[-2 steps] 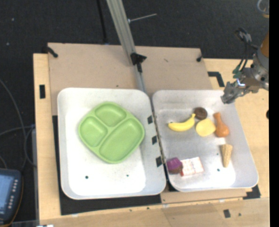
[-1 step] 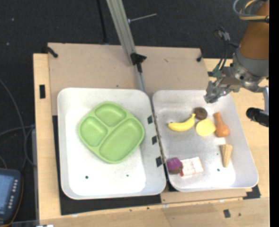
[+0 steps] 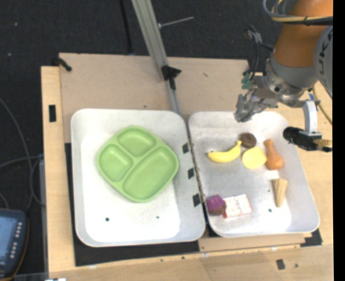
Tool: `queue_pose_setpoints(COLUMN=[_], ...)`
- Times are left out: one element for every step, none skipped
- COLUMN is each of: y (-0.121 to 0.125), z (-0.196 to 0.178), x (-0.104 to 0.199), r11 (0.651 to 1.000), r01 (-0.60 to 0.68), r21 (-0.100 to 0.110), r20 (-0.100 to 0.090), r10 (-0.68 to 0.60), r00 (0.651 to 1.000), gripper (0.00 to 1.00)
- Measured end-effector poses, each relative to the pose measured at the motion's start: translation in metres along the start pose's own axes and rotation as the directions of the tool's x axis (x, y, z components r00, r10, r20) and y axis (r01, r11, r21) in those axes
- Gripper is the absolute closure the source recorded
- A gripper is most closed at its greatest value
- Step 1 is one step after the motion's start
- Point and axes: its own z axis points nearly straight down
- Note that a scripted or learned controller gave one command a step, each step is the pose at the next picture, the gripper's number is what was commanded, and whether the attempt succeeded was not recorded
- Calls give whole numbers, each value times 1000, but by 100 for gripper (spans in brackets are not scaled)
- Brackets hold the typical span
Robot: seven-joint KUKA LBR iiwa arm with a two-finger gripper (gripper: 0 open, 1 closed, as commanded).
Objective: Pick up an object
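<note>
I have the two-finger gripper (image 3: 245,111) hanging above the far edge of the right-hand shallow white bin (image 3: 295,215); whether it is parted or closed I cannot tell, and I see nothing carried in it. This reads to me as the approach step. The nearest candidates sit just below it: a small dark brown round piece (image 3: 248,139) touching a curved yellow toy banana (image 3: 225,154). Next I would pick one target, centre over it, and descend.
</note>
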Motion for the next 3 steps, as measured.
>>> queue_pose_setpoints(y=[11, 19, 24], z=[-3, 17, 15], x=[50, 105, 151], r11=[1000, 1000, 1000], r01=[0, 0, 0], r21=[0, 4, 1], r20=[0, -1, -1], r10=[0, 0, 0], r00=[1000, 1000, 1000], gripper=[100, 100, 100])
